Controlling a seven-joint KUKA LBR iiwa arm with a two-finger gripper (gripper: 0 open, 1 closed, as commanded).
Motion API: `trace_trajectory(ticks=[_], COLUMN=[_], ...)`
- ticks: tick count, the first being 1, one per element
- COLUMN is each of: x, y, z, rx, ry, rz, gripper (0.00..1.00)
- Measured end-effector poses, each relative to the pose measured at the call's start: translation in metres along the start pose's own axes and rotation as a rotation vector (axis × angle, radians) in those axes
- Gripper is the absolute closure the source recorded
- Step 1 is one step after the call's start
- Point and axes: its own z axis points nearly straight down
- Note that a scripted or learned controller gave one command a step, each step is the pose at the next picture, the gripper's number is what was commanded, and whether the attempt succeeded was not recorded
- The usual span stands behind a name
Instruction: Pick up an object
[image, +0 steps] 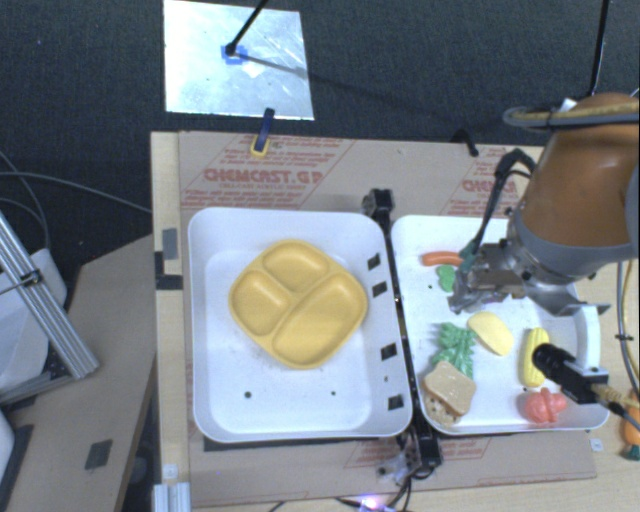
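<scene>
Fingers of our gripper (470, 292) hang low over the right bin (410, 240), a dark metal cluster under the orange-banded arm (585, 190); whether they are spread or closed we cannot tell, since the wrist hides their tips and nothing shows between them. Just below and to the right of them lies a pale yellow lemon-like piece (491, 333), near but apart. Just beside them on the left sits a small green object (446, 279), partly covered by the gripper, and above that an orange carrot-like piece (440, 258). Farther down lie a green leafy toy (456, 346), a tan bread-like block (449, 389), a yellow piece (533, 357) partly hidden by a black part of the arm, and a pink-red lump (543, 406) at the bin's lower right corner. Our arm's bulk covers the bin's upper right. In the left bin (215, 400) rests a yellow divided plate (298, 302), well apart from the fingers.
</scene>
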Motion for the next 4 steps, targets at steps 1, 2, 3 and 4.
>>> trace_trajectory(ticks=[1, 2, 3, 4], x=[0.01, 0.045, 0.024, 0.042], y=[-0.001, 0.0, -0.001, -0.001], z=[0.022, -0.014, 0.022, 0.024], rx=[0.004, -0.001, 0.005, 0.004], ry=[0.0, 0.001, -0.001, 0.0], rz=[0.001, -0.001, 0.008, 0.002], gripper=[1.0, 1.0, 1.0, 1.0])
